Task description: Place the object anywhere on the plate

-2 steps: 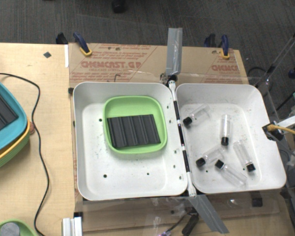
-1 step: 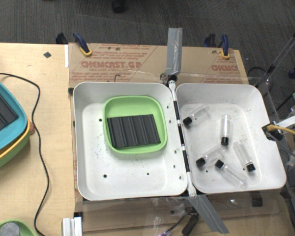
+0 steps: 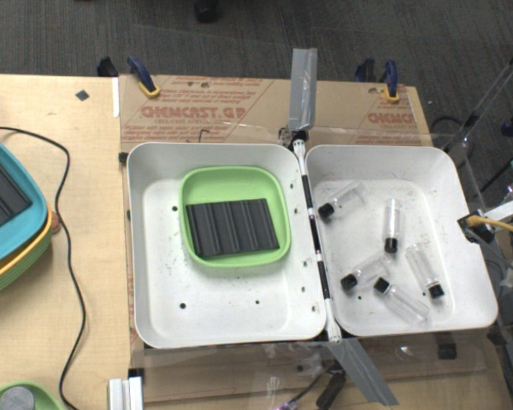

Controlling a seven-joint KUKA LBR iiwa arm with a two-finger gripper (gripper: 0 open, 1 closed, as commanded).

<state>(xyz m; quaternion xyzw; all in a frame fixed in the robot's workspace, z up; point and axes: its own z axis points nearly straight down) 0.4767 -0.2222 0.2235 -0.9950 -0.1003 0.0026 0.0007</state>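
I cannot tell how the pincer stands from this feed, so I start at the right side, where the arm comes in. The right bin holds the task's things: five clear vials with black caps, all lying on the bin floor and none on the plate. One vial lies near the bin's left wall, its cap toward that wall. A second vial lies near the middle, nearly in line with the view's vertical, cap at its lower end. A third vial lies toward the lower right, its cap pointing to the near corner. Two more sit close together low in the bin: the fourth vial, with its cap down-left, and the fifth vial, with its cap up-left, just beside the fourth.

The left bin touches the right one along their shared edge. In it sits the green plate, square with rounded corners, toward the bin's upper half. A dark ribbed mat lies flat inside the plate.

Both bins rest on a printed cardboard sheet, held by two blue-and-yellow clamps at its far edge. A grey tape strip runs up from the seam between the bins. To the left, on the wooden desk, I see a teal tray at the frame edge and a black cable curving past it.
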